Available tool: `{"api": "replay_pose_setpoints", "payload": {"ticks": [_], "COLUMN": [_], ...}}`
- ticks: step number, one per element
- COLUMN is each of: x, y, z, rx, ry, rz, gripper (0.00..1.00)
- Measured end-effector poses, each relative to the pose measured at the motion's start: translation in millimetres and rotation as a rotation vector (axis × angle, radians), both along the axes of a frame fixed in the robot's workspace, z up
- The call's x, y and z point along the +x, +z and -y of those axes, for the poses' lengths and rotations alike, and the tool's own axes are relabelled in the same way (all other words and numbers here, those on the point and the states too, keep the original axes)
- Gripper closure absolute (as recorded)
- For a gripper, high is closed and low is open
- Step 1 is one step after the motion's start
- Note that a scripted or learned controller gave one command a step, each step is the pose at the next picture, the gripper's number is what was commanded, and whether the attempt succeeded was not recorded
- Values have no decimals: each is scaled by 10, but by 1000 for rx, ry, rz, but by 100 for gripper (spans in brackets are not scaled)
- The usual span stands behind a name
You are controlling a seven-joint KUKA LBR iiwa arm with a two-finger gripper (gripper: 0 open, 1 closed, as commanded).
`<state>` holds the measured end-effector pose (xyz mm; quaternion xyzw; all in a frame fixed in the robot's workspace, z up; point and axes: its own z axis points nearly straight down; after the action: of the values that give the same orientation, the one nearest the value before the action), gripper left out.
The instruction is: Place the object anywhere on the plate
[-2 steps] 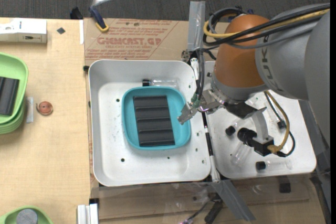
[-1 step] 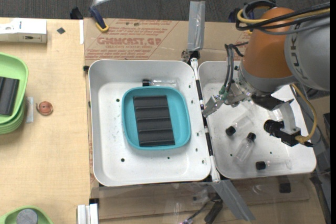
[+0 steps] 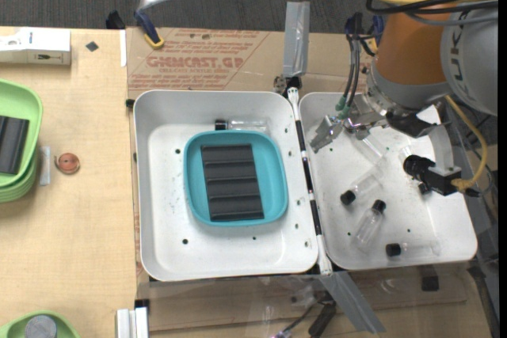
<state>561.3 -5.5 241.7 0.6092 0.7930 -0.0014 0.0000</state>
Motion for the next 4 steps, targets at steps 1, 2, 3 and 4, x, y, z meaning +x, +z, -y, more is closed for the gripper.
{"api": "replay_pose_setpoints", "payload": {"ticks": [1,2,3,4], "x": [71,778,374,962], "y": [1079,1703,1997,1990], "z": [131,595,1784,2162], "rx": [-1,0,0,0], "ry": [-169,106,266,162], "rz": [0,1,2,1], "gripper": [0,0,0,0]}}
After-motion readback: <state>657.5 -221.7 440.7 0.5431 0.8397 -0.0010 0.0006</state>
